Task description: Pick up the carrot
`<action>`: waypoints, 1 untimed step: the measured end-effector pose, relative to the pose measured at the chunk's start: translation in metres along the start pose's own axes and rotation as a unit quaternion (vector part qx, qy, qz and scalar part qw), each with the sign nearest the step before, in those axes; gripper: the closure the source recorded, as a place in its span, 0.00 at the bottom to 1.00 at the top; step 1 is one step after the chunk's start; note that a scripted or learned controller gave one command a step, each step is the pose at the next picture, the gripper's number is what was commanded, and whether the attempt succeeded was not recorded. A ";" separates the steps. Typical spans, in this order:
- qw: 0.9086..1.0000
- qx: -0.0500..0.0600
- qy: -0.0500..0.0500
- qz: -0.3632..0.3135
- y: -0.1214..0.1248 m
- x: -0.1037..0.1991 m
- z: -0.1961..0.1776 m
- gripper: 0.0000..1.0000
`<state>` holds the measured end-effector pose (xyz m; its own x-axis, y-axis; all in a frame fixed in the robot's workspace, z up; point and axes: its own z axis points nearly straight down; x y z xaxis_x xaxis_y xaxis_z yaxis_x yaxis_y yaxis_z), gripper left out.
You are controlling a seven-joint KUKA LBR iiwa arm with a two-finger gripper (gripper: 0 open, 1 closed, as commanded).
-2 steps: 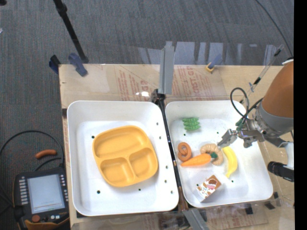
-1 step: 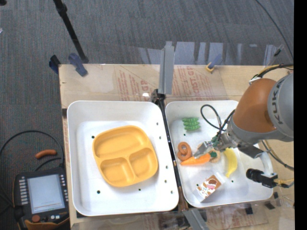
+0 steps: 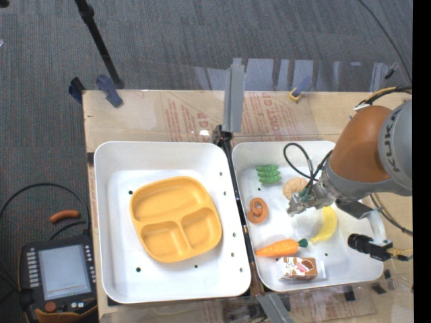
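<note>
Carrot (image 3: 277, 248) lies below-left of tool (image 3: 297, 206), apart.

- Two white bins sit side by side: the left bin (image 3: 108, 180) and the right bin (image 3: 269, 155).
- One yellow divided plate (image 3: 175, 217), with three compartments, lies in the left bin.
- One carrot (image 3: 277, 248) lies in the right bin.
- One banana (image 3: 325, 225).
- One green pea pod (image 3: 268, 173).
- One brown ring-shaped pastry (image 3: 257, 210).
- One tan ridged item (image 3: 293, 187), its kind unclear.
- One small printed carton (image 3: 299, 268).
- One arm with one gripper (image 3: 301, 201).
</note>
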<state>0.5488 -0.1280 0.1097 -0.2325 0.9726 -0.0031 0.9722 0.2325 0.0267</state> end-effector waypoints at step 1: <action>0.987 0.016 0.000 0.161 -0.012 0.082 -0.076 1.00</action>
<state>0.5164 -0.0511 0.1855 0.0885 0.9961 0.0007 0.9961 -0.0885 -0.0052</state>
